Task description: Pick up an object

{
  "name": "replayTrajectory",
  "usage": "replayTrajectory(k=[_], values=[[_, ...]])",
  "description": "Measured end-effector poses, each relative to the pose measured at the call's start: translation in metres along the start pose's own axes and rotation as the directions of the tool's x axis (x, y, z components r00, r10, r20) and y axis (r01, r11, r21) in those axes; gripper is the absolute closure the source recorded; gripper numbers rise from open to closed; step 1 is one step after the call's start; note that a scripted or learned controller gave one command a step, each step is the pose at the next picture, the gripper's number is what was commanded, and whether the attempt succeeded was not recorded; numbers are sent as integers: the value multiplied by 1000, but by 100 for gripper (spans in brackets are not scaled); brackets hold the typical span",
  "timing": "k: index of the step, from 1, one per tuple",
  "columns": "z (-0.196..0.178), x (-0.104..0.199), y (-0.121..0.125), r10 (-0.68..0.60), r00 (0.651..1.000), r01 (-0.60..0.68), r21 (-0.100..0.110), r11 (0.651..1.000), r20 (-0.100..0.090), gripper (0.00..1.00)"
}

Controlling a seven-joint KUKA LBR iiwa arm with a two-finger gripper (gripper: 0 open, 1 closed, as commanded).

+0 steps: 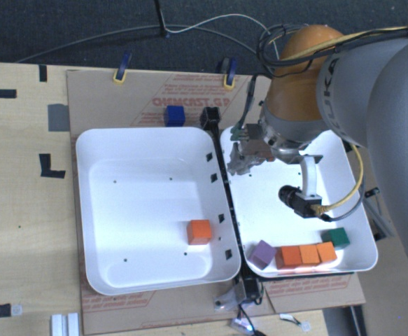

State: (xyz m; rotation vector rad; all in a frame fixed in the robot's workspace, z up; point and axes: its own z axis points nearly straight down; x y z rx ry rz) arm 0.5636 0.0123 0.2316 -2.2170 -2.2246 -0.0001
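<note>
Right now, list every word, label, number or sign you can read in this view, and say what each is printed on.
"CHEMCAST G.P": red print on the cardboard sheet under the two bins, above the left bin; the last letters are blurred, so that reading is uncertain.
A fainter red line beside it: too blurred to read.
Red print on the cardboard's bottom edge: too small to read.
</note>
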Motion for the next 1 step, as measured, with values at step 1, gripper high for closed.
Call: replayTrajectory(k=[1], values=[[-8, 48, 22, -1, 1000, 1, -1, 1000, 0, 100]])
